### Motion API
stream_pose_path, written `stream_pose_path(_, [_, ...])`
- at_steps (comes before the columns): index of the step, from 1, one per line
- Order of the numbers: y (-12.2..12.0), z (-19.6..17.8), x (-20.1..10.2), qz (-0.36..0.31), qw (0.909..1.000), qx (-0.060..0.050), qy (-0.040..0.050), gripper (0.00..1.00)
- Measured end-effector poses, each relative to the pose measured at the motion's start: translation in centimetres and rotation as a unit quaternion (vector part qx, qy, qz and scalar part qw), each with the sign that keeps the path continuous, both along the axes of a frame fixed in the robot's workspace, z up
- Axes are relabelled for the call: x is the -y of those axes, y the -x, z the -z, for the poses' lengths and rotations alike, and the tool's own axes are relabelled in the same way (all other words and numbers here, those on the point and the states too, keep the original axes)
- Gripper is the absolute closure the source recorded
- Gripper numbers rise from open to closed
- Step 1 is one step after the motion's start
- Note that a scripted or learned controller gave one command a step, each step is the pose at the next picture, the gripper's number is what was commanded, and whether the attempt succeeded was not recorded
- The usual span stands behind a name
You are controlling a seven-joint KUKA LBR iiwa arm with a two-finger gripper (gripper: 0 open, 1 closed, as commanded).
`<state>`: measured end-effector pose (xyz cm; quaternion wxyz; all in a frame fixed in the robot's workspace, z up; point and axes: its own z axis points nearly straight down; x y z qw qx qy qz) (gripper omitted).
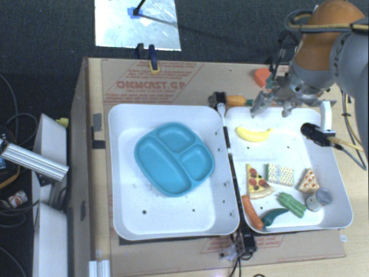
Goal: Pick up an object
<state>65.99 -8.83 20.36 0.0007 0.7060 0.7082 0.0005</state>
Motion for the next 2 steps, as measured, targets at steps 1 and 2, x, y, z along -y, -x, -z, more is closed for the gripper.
stream_pose_path(1, [0.7,12.0,0.3,0.001,1.0,-0.001,-0.0002,0.0])
stream_pose_path(2, [0.6,10.9,0.3,0.001,1.0,0.0,-0.0001,1.0])
